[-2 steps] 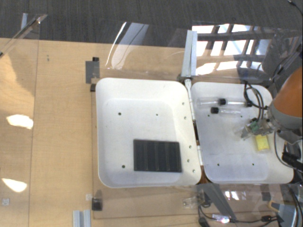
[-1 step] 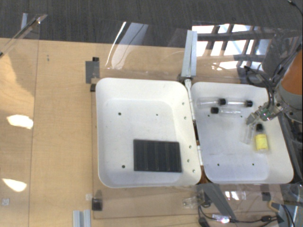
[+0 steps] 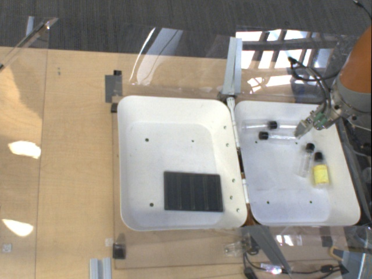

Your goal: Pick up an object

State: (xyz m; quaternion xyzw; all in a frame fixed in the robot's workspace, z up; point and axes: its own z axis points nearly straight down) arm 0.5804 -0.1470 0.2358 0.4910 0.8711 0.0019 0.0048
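A small yellow block (image 3: 320,175) is seen near the right white bin's (image 3: 290,211) right edge, among clear black-capped vials (image 3: 305,158). The two-finger gripper (image 3: 306,127) hovers above; its opening cannot be told.

A dark ribbed rectangular pad (image 3: 192,191) lies in the left white bin (image 3: 139,156).

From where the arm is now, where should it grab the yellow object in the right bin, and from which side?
Take the yellow object across its short width, at its middle, coming straight down. It lies flat in the right bin, long axis running roughly up-down in the view, with bare floor on its right. A clear vial lies close on its left, so keep the end effector centred.
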